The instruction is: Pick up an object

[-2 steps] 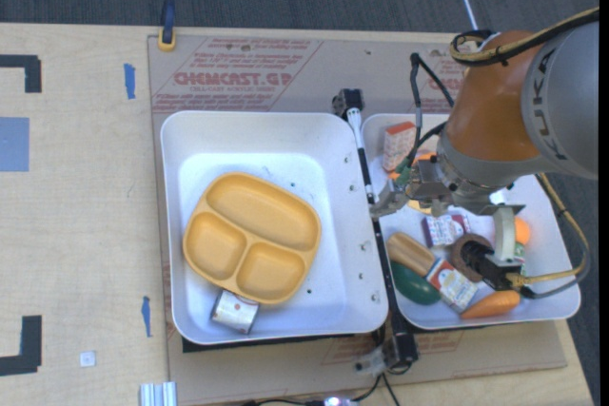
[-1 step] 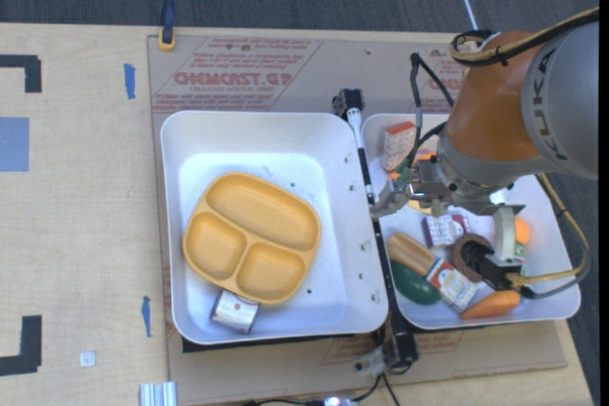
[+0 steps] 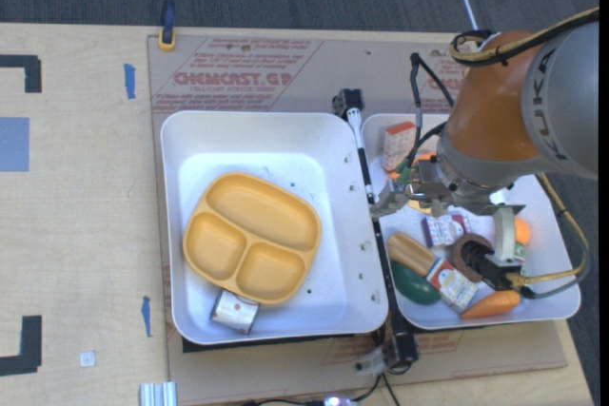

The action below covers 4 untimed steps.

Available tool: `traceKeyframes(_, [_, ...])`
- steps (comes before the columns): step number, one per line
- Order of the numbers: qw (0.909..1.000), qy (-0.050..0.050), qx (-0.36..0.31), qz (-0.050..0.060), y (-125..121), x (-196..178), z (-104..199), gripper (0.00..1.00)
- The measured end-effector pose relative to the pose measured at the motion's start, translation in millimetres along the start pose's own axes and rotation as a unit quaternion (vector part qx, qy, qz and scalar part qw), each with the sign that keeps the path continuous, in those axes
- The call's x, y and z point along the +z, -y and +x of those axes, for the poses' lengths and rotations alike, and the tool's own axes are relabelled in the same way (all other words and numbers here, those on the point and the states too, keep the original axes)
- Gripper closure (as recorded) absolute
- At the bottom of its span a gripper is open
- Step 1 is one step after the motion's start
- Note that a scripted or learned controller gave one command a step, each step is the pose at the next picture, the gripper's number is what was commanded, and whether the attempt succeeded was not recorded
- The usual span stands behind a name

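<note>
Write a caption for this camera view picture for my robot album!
Grey-and-orange robot arm reaches over the right white bin of toy food; yellow three-part plastic plate lies in the left white bin.

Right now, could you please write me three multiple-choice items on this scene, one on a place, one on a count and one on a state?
1. Where does the yellow plate lie?
A. in the left bin
B. in the right bin
C. on the bare bench

2. How many compartments does the plate have?
A. two
B. three
C. five

3. How does the small silver box in the left bin sit?
A. inside a compartment of the plate
B. on the bin floor beside the plate's near edge
C. in the right bin

Answers: 1 A, the plate rests in the left bin, away from the arm. 2 B, one long compartment and two smaller ones show. 3 B, the box lies on the white floor just below the plate.
</note>
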State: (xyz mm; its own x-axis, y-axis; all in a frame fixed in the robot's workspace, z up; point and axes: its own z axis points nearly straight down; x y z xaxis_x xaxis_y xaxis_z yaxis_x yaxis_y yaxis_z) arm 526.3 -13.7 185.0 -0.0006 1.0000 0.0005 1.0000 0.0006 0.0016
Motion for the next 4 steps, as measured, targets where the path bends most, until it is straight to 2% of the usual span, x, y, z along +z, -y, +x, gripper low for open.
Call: traceKeyframes(4, [1.0,0.0,0.0,0.0,0.0,0.0,0.0,0.0])
